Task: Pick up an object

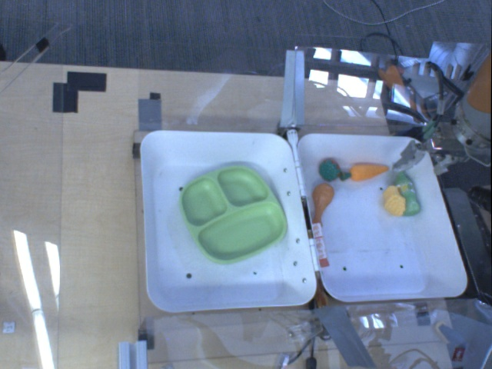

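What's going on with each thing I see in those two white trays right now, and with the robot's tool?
green divided plate: lying flat in the left bin, nothing in its compartments.
toy carrot: lying on its side in the right bin.
tan drumstick toy: lying by the divider.
toy corn: lying near the right wall.
tool: poised just above the corn, holding nothing visible.

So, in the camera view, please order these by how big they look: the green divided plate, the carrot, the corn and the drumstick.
1. green divided plate, by far the largest
2. carrot and drumstick, which look alike in size, so I leave them unranked
3. corn, smallest
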`<state>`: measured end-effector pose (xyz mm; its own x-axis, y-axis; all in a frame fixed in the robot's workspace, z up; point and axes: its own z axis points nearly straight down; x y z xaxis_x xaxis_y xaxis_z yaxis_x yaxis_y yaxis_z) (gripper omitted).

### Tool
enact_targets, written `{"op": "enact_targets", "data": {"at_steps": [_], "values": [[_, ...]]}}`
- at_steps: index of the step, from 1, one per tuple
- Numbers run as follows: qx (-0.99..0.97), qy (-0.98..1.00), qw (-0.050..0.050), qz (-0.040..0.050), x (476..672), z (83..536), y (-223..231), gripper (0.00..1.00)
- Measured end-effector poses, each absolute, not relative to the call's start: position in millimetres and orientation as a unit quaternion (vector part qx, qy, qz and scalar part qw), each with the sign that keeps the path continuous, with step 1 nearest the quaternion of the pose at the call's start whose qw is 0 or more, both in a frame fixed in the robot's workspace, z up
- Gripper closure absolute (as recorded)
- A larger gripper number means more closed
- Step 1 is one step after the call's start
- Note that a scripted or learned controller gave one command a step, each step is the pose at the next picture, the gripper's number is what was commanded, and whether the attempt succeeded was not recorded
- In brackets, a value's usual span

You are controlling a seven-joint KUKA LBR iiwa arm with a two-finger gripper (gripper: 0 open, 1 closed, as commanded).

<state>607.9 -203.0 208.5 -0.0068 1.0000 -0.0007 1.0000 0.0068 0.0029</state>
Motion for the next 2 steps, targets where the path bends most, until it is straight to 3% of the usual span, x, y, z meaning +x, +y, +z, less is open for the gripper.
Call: {"op": "enact_targets", "data": {"at_steps": [1,2], "values": [[0.696,0.718,0.002,0.0019,614.4,96.0,-203.9,0.0],[0.694,0.72,0.004,0.0032,616.9,106.7,-202.3,1.0]]}}
